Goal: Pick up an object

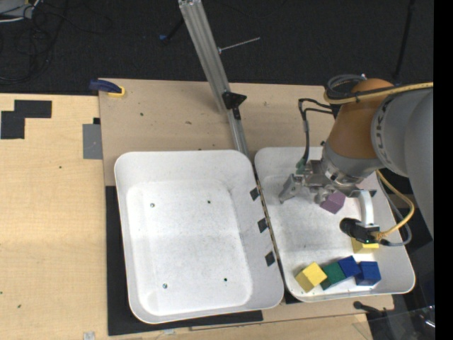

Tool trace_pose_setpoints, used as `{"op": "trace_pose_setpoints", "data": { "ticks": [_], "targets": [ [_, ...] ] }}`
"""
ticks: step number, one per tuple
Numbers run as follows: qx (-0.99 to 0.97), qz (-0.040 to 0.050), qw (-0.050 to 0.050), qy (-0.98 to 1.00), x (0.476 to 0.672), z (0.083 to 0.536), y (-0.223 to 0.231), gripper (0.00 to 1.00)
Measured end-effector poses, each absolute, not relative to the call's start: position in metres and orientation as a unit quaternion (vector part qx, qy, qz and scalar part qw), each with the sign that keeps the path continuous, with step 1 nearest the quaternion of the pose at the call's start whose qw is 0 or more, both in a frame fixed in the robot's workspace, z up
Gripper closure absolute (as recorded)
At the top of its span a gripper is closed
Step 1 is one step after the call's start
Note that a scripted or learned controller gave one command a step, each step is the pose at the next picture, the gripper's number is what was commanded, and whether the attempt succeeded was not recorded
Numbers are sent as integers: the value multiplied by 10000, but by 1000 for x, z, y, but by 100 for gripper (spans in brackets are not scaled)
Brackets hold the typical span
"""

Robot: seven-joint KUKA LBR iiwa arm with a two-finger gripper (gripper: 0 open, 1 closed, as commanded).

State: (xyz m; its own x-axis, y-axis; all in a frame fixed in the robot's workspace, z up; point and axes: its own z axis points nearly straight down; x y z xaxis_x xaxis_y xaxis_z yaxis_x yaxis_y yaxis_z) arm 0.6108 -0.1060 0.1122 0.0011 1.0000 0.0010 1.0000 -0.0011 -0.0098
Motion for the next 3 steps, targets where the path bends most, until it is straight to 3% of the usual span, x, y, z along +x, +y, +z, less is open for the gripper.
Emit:
{"op": "trace_pose_setpoints", "data": {
  "ticks": [1,3],
  "targets": [
    [-7105,11,15,-7037,612,126,-108,100],
    [-7070,-13,-21,-7072,620,234,-116,100]
  ]
}}
